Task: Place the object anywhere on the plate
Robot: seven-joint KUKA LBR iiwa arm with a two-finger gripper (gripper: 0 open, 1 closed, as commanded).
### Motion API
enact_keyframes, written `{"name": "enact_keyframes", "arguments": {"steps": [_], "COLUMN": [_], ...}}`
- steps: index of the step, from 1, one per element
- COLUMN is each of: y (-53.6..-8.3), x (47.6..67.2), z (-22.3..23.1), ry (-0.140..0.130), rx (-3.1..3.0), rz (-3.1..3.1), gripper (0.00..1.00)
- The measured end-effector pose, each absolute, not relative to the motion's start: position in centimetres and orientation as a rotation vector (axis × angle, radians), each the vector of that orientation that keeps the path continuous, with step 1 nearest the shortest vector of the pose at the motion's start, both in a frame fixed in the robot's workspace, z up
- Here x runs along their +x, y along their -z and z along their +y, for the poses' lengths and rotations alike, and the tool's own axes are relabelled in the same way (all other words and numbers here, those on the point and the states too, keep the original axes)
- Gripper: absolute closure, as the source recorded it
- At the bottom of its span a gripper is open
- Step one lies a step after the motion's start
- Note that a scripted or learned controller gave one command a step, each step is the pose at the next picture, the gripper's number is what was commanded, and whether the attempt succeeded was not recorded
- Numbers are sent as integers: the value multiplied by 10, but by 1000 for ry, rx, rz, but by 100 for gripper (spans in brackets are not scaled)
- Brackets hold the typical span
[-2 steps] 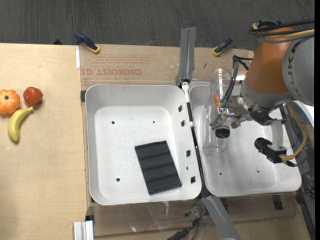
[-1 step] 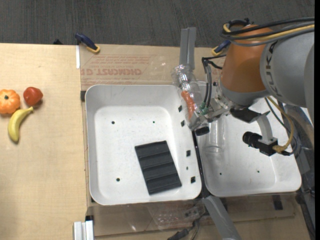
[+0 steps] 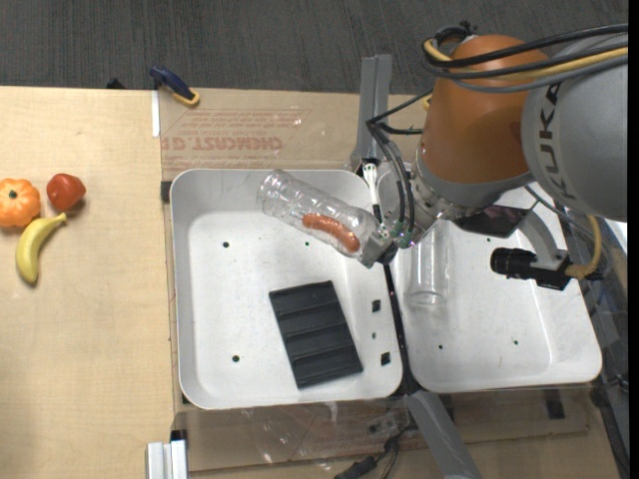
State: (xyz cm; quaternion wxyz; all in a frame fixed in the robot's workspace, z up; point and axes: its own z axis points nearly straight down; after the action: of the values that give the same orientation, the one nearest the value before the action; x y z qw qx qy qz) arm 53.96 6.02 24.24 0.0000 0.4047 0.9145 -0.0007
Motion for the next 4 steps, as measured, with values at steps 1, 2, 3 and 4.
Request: {"name": "enact_keyframes", "arguments": {"steps": [1, 2, 3, 4], "y": [-190, -198, -215, -196], "x": [575, 576, 540, 559], "z": [41, 40, 82, 138], "ry": [5, 6, 1, 21], "rx": [1113, 1120, 635, 532], "rz": [2942, 2939, 3077, 3096], "gripper": [100, 100, 100, 100]}}
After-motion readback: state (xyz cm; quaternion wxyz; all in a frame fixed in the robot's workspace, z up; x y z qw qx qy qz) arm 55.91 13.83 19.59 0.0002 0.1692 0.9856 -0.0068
